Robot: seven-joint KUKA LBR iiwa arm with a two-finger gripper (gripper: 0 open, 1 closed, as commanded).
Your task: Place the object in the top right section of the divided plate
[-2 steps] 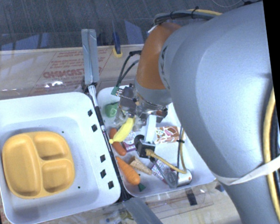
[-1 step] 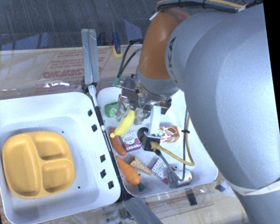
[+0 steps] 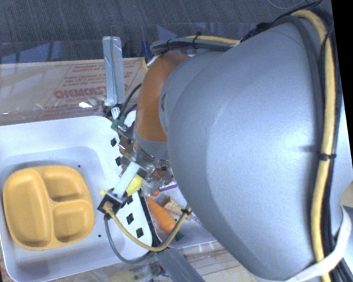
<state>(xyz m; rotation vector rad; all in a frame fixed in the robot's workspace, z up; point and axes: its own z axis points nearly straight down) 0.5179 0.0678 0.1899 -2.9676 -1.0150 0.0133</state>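
A yellow divided plate [image 3: 46, 204] lies in the left white bin [image 3: 8, 136], with one long section on its left and two smaller ones on its right. My gripper [image 3: 145, 185] hangs over the wall between the two bins, at the left edge of the right bin, and the grey arm hides most of it. An orange carrot-like object [image 3: 163, 217] lies in the right bin just below and right of the gripper. Other small items beside it are partly hidden.
The big grey arm with its orange band [image 3: 152, 105] covers nearly all of the right bin. A yellow cable [image 3: 127, 230] loops from the wrist over the bin wall. Grey tape strips [image 3: 114, 68] hold the plastic sheet at the bench edges.
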